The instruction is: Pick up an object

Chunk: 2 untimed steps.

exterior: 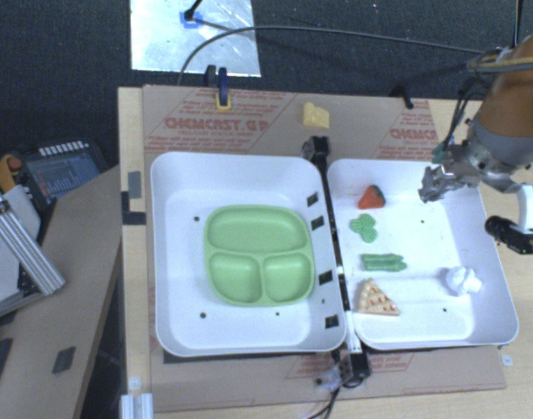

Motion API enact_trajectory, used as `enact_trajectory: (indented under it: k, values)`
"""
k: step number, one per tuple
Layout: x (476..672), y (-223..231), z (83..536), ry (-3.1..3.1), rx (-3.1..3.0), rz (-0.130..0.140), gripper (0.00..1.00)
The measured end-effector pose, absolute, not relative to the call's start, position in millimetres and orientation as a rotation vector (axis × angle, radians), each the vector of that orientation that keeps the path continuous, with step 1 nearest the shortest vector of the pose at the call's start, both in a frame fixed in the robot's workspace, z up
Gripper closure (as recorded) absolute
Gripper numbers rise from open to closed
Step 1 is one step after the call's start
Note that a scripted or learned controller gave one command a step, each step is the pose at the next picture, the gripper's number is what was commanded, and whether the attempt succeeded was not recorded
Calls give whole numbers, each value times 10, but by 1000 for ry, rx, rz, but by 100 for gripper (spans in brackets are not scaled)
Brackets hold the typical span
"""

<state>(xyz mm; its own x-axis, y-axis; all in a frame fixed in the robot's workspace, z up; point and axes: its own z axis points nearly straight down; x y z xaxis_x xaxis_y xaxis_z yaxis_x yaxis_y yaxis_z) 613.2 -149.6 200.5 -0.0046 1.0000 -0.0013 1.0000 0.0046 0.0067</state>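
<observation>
We see two white bins side by side. The left bin (170, 234) holds a green divided plate (257, 254). In the right bin (488, 321), a red piece (372, 197), green floret (364, 227), green beans (383, 263) and pizza slice (376, 298) line up just right of that plate; a white lump (460, 279) lies farther right. The gripper (433, 184) hovers near the red piece, grasping nothing; we cannot tell its jaw state.

green tray (253, 256) | white bins (174, 234) | red-orange piece (371, 198) | green pieces (364, 227) | white lump (461, 279)
</observation>
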Motion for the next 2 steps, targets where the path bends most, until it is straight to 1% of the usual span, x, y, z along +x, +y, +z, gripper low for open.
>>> enact_trajectory:
  k: [1, 2]
  values:
    - [6149, -1499, 2507, 2222, 2212, 6, 100]
    - [5929, -975, 2393, 2232, 2213, 2, 100]
